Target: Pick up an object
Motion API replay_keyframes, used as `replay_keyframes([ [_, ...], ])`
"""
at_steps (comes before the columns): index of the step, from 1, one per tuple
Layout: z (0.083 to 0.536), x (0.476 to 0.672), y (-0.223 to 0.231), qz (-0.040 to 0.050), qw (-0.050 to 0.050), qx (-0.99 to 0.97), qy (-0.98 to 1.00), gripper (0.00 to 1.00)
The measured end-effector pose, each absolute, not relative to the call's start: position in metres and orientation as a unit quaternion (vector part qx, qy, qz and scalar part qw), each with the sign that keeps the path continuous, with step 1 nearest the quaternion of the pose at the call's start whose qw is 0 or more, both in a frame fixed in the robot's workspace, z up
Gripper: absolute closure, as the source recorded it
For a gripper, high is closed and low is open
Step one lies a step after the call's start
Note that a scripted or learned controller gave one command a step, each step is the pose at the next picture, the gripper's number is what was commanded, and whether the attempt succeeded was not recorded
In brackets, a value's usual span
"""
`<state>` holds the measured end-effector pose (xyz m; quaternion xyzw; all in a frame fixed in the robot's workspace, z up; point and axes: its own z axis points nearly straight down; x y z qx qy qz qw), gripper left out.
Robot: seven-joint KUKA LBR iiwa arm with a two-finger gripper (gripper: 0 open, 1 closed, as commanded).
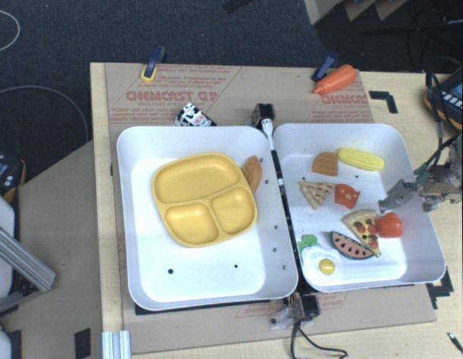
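The right bin (422, 254) holds several toy foods: a yellow corn cob (360, 158), an orange-brown block (326, 164), a tan wedge (315, 193), a red piece (346, 195), a pizza slice (361, 225), a red tomato (390, 225), a watermelon slice (352, 246), a fried egg (323, 262) and a small green piece (307, 241). My gripper (393, 197) reaches in from the right, low over the bin's right half. It sits just above the tomato and pizza slice, and nothing can be seen held in it.
The left bin (141, 275) holds a yellow divided plate (205, 198) with a brown oval piece (253, 173) at its right rim. Behind the bins lie an orange carrot toy (336, 79), a black-and-white toy (194, 116) and a blue-yellow clamp (151, 64).
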<state>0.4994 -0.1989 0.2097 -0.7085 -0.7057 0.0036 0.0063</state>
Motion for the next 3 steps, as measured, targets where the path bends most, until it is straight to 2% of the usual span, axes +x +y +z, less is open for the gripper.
replay_keyframes([
  [1,0.217,0.503,-0.198,0.0,0.0,-0.707,-0.707,0.0],
  [2,0.159,0.5,-0.207,0.0015,0.004,-0.708,-0.707,0.0],
  [3,0.112,0.506,-0.202,0.0009,0.003,-0.707,-0.707,0.0],
])
